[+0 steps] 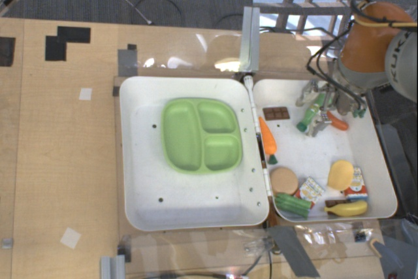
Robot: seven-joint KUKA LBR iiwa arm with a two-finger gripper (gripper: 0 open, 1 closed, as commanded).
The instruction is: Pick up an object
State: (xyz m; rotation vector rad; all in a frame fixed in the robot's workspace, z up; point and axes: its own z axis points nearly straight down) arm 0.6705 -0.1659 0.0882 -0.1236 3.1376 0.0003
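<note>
Camera view: grey two-finger gripper (319, 115) hovering upper right over small green plastic piece (307, 121); finger state unclear; centring before closing advisable.

Two white bins: left bin (140, 206), right bin (382, 160). One green plate (199, 134), three compartments, centre frame. One carrot (267, 137). One chocolate bar (275, 114). One cookie (283, 180). One cucumber (292, 205). One banana (347, 208). One lemon (340, 174). Two small packets (311, 189) (356, 186), lower right. One green bottle (308, 121), one red item (338, 121), upper right.
</note>
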